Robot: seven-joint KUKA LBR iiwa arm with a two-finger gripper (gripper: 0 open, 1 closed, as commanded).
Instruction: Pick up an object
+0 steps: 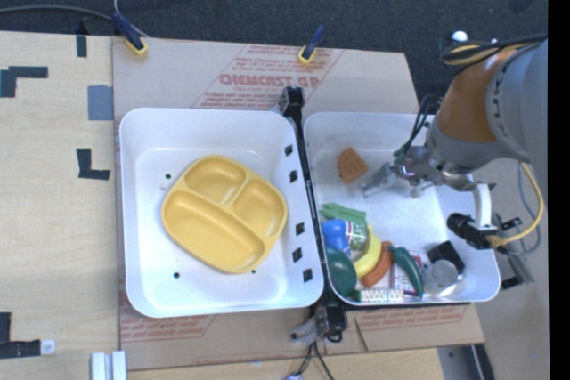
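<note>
My gripper hangs low over the right bin, reaching in from the right under the grey arm with its orange band. Just to its left lies an orange-brown block, a short gap away from the gripper's tip. Along the bin's front sits a pile of small items: a green leafy piece, a blue piece, a yellow banana, an orange-red piece, a dark green piece and a black-and-silver object. I see nothing held in the gripper.
The left bin holds a yellow divided plate. A black divider runs between the two bins. Both bins rest on cardboard held by yellow clamps. Cables hang off the arm at the right.
</note>
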